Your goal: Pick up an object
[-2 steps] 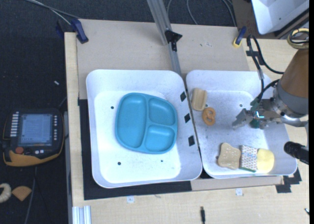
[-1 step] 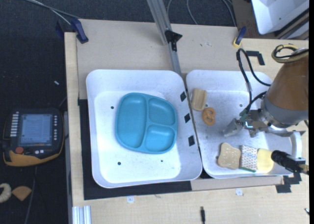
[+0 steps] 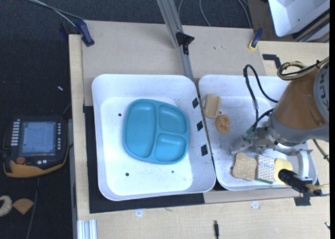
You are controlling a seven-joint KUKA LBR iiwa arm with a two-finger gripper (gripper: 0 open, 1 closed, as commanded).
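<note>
Arm low over the right bin (image 3: 230,89)

The hand (image 3: 250,145) hovers just above a tan cracker-like block (image 3: 244,167); its grip cannot be told. A sponge (image 3: 265,168) touches the block; pretzel (image 3: 223,124) and bread piece (image 3: 211,105) lie farther off.

- two white bins: left bin (image 3: 104,128), right bin (image 3: 235,89)
- one blue divided plate (image 3: 155,130)
- one tan block (image 3: 211,105)
- one small orange piece (image 3: 223,124)
- one cracker-like square (image 3: 244,167)
- one patterned sponge (image 3: 265,168)
- possibly one yellow item (image 3: 283,166), partly hidden
- one handheld screen unit (image 3: 35,144)
</note>
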